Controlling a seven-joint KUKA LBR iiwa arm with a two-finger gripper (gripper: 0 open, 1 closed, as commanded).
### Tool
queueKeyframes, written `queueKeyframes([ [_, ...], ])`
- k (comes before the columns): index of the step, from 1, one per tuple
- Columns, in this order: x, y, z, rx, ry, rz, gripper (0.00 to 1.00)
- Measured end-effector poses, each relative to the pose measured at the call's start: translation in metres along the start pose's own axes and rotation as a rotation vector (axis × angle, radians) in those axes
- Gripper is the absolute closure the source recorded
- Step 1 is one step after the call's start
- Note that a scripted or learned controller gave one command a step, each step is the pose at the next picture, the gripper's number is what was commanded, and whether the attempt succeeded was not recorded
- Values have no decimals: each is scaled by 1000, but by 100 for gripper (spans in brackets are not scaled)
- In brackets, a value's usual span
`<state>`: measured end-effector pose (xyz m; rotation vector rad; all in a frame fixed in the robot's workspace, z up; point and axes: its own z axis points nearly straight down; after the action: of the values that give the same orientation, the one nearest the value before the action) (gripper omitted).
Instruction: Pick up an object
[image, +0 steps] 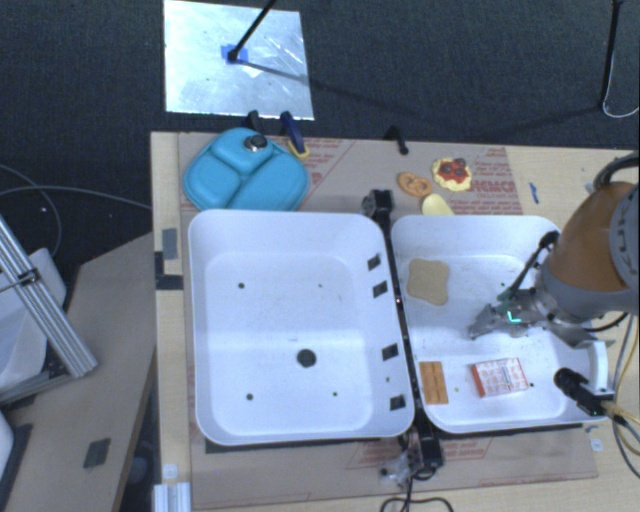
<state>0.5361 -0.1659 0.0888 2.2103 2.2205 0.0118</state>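
reaching from right, arm (600, 250) low over right bin (470, 235); fingers (488, 322) state unclear.

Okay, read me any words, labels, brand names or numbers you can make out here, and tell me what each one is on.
None reads clearly.
Red lettering on the cardboard sheet behind the right bin: too blurred to read.
Red-and-white packet in the right bin: print too small to read.
Orange wrapper beside it: no legible text.
Blue container behind the left bin: no visible label.
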Motion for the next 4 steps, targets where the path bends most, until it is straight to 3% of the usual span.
queueKeyframes([
  [1, -36, 42, -11, 7, -1, 0, 0],
  [2, 120, 49, -101, 1, 5, -13, 0],
  [3, 187, 10, -144, 9, 2, -4, 0],
  [4, 184, 12, -152, 7, 1, -5, 100],
])
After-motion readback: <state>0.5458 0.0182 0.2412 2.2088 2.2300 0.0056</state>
